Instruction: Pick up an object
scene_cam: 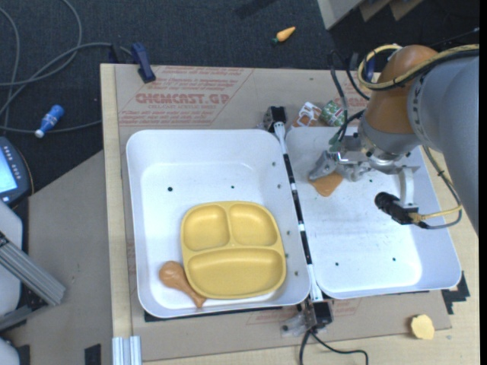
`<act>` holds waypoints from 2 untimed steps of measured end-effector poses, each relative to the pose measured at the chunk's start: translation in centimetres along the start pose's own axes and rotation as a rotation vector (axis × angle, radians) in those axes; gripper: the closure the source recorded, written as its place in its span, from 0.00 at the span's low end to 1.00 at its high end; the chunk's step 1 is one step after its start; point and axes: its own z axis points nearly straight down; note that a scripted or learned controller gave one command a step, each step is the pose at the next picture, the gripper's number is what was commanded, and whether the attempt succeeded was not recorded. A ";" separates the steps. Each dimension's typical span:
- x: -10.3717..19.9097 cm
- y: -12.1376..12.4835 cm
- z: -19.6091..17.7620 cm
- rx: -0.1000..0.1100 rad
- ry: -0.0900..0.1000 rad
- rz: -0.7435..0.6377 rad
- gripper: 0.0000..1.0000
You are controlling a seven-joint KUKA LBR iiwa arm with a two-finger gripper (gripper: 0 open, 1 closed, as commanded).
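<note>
Cardboard covers the desk [190, 90] under two white bins. Over the right bin [365, 257], the gripper [340, 167] hangs just above an orange piece [328, 184]; whether it grips I cannot tell. Poor alignment might nudge the piece away.

A single fixed camera hangs above the worktop [190, 97] and looks down at a slant, so the far edge sits toward the top of the frame and the near edge toward the bottom. It stands far enough back to take in both white bins whole, the left bin [152, 166] and the right bin [365, 257], with dark floor [61, 67] around the upper and left sides (cables lie across it). The arm [449, 97] enters from the frame's right, large and close to the lens.
</note>
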 end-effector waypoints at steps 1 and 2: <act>0.0 0.1 -1.1 -0.005 0.000 0.001 1.00; -1.0 -4.5 -0.7 0.008 0.002 0.004 1.00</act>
